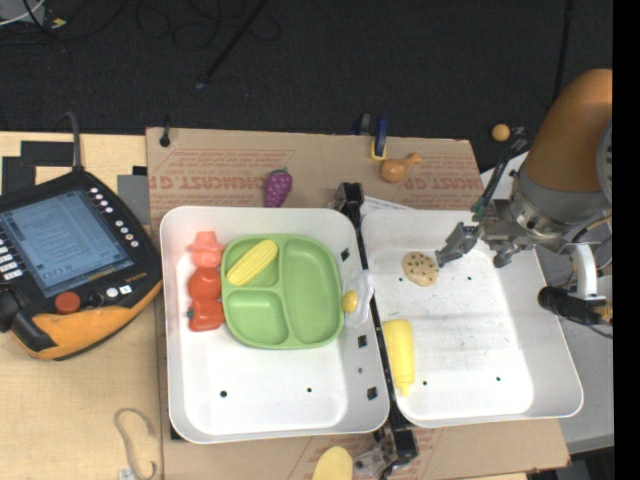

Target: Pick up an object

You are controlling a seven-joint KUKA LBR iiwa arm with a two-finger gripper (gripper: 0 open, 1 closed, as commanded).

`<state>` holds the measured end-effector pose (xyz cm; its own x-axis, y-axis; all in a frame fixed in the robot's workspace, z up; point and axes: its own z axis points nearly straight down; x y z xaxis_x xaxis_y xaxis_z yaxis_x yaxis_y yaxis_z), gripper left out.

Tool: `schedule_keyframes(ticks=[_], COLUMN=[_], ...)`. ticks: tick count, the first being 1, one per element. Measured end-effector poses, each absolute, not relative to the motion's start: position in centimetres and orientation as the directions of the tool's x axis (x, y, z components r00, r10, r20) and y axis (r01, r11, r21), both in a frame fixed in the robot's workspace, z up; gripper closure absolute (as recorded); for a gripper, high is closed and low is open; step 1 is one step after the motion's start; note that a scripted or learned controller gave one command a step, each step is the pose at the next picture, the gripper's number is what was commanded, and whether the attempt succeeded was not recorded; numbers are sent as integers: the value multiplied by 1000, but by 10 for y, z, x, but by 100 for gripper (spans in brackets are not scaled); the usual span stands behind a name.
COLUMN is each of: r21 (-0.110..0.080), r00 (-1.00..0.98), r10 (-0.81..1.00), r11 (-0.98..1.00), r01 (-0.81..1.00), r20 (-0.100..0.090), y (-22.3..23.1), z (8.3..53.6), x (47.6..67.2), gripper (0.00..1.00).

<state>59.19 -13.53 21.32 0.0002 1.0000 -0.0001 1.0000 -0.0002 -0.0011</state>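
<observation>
Above the right bin [560, 388] (bare floor), gripper [455, 248] near cookie [420, 268]; grip unclear.

The grey arm [560, 193] is reaching in from the right, its orange band [580, 118] sitting high above the wrist. The wrist is angling down and to the left, and the gripper [452, 248] is hanging low at the arm's left end, its dark tip pointing down-left.
</observation>
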Motion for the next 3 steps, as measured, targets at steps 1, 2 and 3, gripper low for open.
schedule_keyframes(ticks=[1, 2, 3], r21=[-9, -6, -4], r00=[0, -3, 1], r10=[1000, 1000, 1000], r11=[0, 3, -1], r01=[1000, 1000, 1000], r20=[2, 2, 2], y=[-137, -135, -134], z=[151, 95, 87], x=[585, 594, 594], gripper=[0, 0, 0])
